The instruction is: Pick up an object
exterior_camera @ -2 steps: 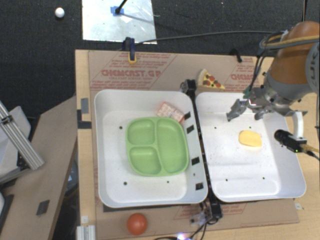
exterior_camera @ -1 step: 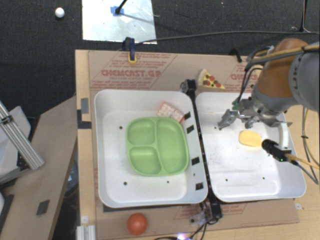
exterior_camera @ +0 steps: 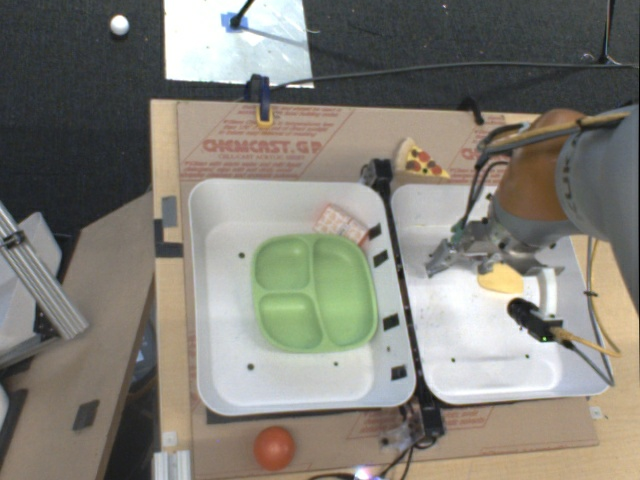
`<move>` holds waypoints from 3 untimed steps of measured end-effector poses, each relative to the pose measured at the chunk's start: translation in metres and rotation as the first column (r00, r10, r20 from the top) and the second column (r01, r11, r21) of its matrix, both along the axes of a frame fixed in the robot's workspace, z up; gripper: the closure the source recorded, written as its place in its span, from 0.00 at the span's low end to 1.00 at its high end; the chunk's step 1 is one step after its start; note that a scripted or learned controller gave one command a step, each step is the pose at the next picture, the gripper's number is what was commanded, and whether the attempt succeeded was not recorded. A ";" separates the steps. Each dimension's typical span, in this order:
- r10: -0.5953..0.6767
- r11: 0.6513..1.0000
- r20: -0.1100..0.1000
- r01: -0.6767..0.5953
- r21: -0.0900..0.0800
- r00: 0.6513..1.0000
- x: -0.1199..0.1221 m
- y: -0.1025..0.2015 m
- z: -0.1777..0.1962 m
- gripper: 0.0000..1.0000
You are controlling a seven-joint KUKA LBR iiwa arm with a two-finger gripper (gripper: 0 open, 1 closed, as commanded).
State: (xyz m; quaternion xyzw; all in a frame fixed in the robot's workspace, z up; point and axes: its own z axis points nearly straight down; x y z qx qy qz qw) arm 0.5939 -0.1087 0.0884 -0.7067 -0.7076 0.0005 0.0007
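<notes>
The left bin [exterior_camera: 215, 368] holds a green divided plate [exterior_camera: 313, 292] and, touching its far edge, a small pink packet [exterior_camera: 342, 222]. In the right bin [exterior_camera: 480, 373], the tool [exterior_camera: 470, 253] hangs low just beside a yellow object [exterior_camera: 499, 281]; its state I cannot tell.

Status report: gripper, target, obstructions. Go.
Gripper low in right bin, fingers unreadable. Yellow piece lies beside it, not held. Green tray in left bin, out of the way.
</notes>
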 end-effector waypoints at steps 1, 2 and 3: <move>0.001 1.000 0.005 -0.001 -0.001 1.000 0.001 0.000 0.013 1.00; 0.002 1.000 0.006 -0.002 -0.001 1.000 0.000 0.001 0.057 1.00; 0.003 1.000 0.004 -0.003 0.000 1.000 -0.007 0.007 0.109 1.00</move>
